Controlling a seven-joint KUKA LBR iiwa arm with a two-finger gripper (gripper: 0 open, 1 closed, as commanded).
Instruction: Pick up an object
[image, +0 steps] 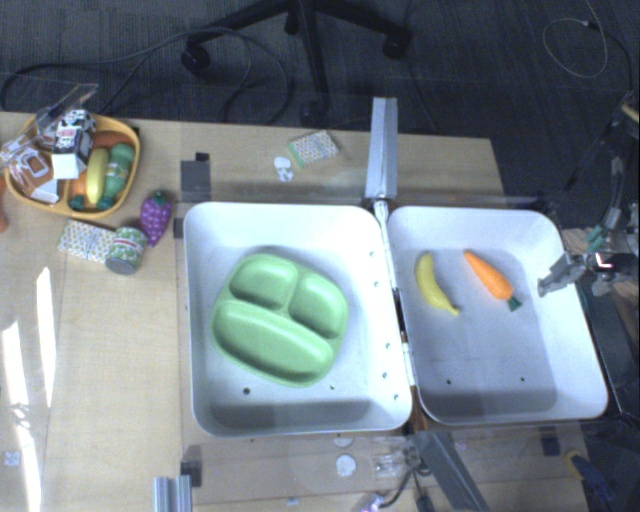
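Note:
A yellow banana (436, 284) lies in the right bin (500, 390), in its upper left part. Just to its right lies an orange carrot (489, 276) with a green stub, pointing down and right. The two lie apart and do not touch. In the left bin (210, 400) sits a green divided plate (281, 318) with three compartments.
A metal bracket with cables (580, 268) juts over the right bin's right rim. On the bench at the far left stand a yellow bowl of toy food (85, 170), a purple grape bunch (154, 214) and a small can (125, 249). A metal post (381, 150) stands between the bins.

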